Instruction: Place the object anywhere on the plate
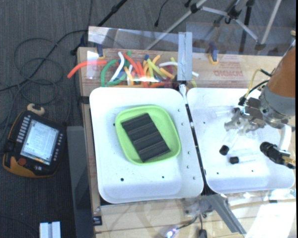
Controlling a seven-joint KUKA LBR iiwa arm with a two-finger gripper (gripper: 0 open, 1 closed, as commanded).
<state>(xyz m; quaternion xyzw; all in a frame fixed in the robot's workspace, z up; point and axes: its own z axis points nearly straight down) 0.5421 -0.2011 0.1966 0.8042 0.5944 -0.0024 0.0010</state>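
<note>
Overhead, slanted view of a wooden bench carrying 2 shallow white bins side by side.

Left bin: a lime-green square plate w/ rounded corners sits approx. at the bin's centre, slightly toward its far edge. A dark grey ribbed block, rectangular, lies flat on the plate. It is centred, turned at a slant to the plate's edges, and lies wholly inside the rim.

Right bin: the grey arm w/ its orange band comes in over the bin's right edge. Its gripper hangs over the middle of the bin, a bit toward the right edge. Can't tell how far the gripper is open or whether it has hold of anything, as it's too small and blurred. 2 small clear vials w/ black caps lie on the bin floor between the gripper and the bin's near edge. 1 vial is closer to the gripper and the other lies just beside it, nearer the near edge. They are apart from each other.

Along the bench's far edge, behind the left bin, lies a tangle of coloured flexible tubes in red, green, orange, white and yellow. On the dark carpet left of the bench lies an orange-and-grey teach pendant w/ a lit screen.
</note>
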